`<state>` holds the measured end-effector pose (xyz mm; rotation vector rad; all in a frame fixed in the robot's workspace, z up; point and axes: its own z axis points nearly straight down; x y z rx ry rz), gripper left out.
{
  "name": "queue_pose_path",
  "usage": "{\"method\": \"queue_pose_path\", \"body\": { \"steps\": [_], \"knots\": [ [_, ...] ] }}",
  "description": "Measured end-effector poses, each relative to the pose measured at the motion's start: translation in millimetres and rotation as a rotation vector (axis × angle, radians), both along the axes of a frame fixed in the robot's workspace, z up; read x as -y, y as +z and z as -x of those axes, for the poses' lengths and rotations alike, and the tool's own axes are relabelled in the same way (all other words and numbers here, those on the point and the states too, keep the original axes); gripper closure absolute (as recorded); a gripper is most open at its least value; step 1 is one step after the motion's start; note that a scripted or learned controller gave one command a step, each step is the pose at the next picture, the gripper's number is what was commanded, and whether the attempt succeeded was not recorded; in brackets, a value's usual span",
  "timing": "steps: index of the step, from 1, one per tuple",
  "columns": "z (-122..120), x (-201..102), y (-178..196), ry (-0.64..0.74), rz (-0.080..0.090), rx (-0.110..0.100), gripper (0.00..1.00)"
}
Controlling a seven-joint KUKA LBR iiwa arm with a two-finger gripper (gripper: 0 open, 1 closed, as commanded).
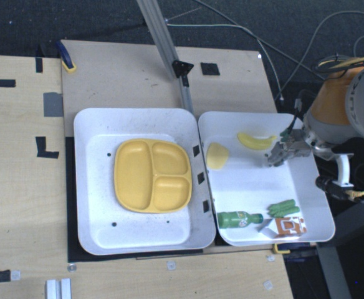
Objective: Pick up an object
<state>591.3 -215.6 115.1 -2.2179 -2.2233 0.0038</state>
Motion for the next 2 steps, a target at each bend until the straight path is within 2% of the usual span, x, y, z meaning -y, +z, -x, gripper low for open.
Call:
{"method": "queue_pose_path", "body": {
  "steps": [2],
  "knots": [
    [-12.3,1.8,88.6,-0.001,0.001,0.006,1.0]
  ]
}}
